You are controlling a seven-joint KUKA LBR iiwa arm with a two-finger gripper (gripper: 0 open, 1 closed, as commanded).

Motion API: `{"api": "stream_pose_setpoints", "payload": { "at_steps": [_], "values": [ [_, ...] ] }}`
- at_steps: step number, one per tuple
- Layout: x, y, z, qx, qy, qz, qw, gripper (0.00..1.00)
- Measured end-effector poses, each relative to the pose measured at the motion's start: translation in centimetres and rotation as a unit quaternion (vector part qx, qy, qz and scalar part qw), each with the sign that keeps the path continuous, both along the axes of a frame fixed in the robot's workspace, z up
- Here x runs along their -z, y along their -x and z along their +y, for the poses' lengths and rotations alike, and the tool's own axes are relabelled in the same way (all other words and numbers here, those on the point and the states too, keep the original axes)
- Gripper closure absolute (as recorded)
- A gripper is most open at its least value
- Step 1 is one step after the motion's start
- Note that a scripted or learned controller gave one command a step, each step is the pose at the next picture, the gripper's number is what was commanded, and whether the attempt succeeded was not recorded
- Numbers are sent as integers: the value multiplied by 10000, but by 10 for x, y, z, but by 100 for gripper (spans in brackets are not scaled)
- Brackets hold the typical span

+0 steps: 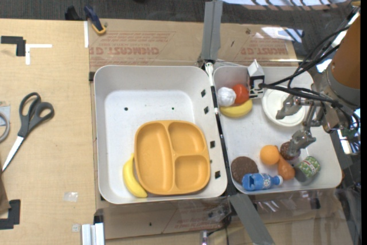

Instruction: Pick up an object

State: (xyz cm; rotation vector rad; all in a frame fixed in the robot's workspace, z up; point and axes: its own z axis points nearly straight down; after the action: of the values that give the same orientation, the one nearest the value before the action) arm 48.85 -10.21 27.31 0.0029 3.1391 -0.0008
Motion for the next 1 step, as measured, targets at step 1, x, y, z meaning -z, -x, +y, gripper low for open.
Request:
{"api": "stream_pose_setpoints", "payload": {
  "at_steps": [1],
  "values": [
    [180,-34,-14,650,0,-15,9979,0]
  ]
}}
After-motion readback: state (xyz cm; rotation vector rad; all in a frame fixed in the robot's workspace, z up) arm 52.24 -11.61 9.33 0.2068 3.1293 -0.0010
